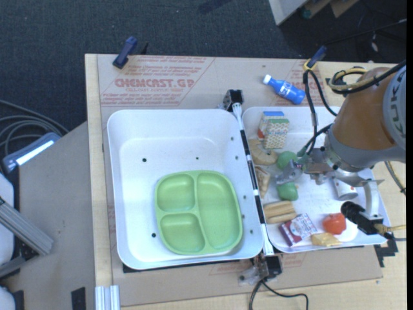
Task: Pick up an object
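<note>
The green divided plate (197, 212) in the left bin (129, 147) serves as the landmark. Nearest the camera and to its right, along the right bin's (368, 234) front edge, lie a red-and-white packet (298, 227), a yellowish piece (324, 239) and a red tomato-like toy (334, 223). A tan roll (279, 210) sits just right of the plate, across the divider.

A little farther back, right of the plate, the gripper (292, 172) reaches in among the clutter, its tip between two green toys: one (288, 190) just below it and another (286, 159) just above. By my reading this is the reach-and-close step of the pick, with a green toy as the likely target (which of the two, I cannot say). Whether the pincer is wide, narrow or holding anything cannot be told from this angle. The next move calls for closing squarely on one toy and lifting straight up, without dragging the neighbours.

Farther from the plate, at the bin's back, stands a small patterned carton (274, 130). Beyond it a blue bottle (284, 89) lies on the brown printed board (155, 79), with a blue clamp (124, 52) at the board's far left corner. Dark carpet surrounds the bench.
</note>
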`<state>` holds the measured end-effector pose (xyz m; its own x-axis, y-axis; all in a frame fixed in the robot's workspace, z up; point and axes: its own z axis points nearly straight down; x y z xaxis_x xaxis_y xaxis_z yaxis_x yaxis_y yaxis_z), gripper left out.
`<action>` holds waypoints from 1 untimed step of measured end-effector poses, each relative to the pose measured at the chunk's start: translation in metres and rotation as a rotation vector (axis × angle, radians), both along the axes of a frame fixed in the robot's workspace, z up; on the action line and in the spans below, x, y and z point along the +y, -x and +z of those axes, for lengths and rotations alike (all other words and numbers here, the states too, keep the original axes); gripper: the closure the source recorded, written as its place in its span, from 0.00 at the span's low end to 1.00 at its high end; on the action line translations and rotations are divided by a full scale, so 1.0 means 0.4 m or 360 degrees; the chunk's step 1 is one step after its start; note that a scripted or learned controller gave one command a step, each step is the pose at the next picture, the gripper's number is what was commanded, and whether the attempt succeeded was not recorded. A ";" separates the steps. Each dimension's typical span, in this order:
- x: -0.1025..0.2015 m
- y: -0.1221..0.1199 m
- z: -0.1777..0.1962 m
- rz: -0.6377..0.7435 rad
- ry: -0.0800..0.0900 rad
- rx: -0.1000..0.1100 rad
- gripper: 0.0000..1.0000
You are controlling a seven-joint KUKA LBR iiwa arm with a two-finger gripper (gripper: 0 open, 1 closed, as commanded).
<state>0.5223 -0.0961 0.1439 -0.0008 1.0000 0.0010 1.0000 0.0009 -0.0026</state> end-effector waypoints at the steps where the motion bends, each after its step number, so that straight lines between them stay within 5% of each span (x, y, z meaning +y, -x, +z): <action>1: -0.004 0.021 -0.149 -0.0002 0.0001 -0.0002 0.00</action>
